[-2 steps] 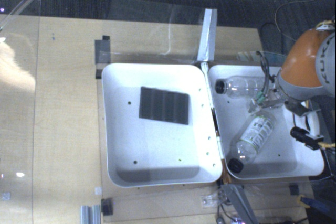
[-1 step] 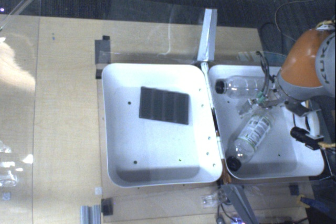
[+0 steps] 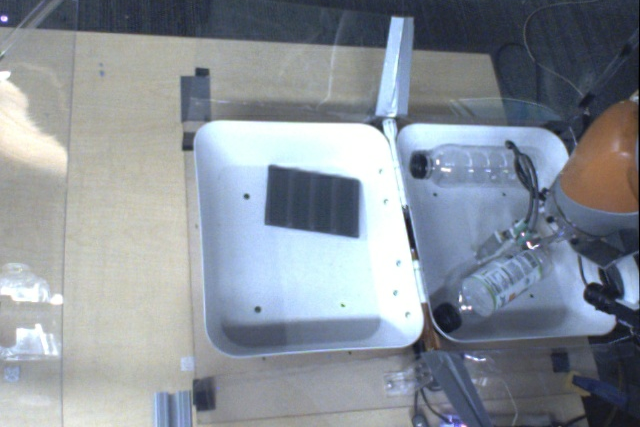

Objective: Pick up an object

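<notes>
- A pale wooden bench [image 3: 120,245] is seen from above, with dark carpet at the far side and clear panels standing along the left and far edges.
- Two shallow white bins are set side by side on the bench. The left bin [image 3: 230,315] holds one thing, a flat dark grey rectangular pad [image 3: 312,201] lying far of centre.
- The right bin [image 3: 560,320] holds two clear plastic bottles, both with dark caps.
- The arm [image 3: 608,170] enters from the right, its orange band over the right bin's right edge.
- The far bottle [image 3: 470,164] lies along the far wall, long axis running left to right, cap to the left.
- The near bottle [image 3: 503,281] lies on a diagonal, cap at the near left corner by the bin wall, base up toward the far right.
- The gripper [image 3: 528,235] is seen just above the near bottle's base end, close to it or touching; contact cannot be confirmed.
- Whether the fingers are apart or closed cannot be told: they are tangled with glints and cable. No object is seen between them.
- Judgement: the near bottle is the likelier target, lying immediately near and left of the gripper. A grasp would be best taken across its diagonal axis, since a grip along that axis may let the round body roll or slip.
</notes>
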{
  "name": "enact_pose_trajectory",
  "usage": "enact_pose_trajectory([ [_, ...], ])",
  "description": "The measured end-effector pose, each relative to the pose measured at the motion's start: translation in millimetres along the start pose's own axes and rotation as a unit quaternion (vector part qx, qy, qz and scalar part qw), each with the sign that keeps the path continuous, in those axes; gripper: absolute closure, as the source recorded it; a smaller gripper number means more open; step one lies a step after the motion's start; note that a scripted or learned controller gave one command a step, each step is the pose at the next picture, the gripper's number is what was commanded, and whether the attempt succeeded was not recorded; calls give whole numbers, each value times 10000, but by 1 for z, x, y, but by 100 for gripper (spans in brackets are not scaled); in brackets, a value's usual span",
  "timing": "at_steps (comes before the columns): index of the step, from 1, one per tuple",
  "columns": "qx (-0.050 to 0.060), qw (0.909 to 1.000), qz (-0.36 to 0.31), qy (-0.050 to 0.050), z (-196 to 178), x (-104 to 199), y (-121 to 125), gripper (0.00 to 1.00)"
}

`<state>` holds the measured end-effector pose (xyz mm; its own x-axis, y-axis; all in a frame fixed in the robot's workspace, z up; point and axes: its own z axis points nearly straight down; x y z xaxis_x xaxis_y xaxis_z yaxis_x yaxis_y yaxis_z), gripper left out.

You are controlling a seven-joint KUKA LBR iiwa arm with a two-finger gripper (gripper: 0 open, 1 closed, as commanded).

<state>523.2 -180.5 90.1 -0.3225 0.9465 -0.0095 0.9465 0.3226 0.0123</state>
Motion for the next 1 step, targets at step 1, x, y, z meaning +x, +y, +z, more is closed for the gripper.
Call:
enact_pose_trajectory([
  [1, -18, 9994, -345, -3, -1, 4, -31, 0],
])
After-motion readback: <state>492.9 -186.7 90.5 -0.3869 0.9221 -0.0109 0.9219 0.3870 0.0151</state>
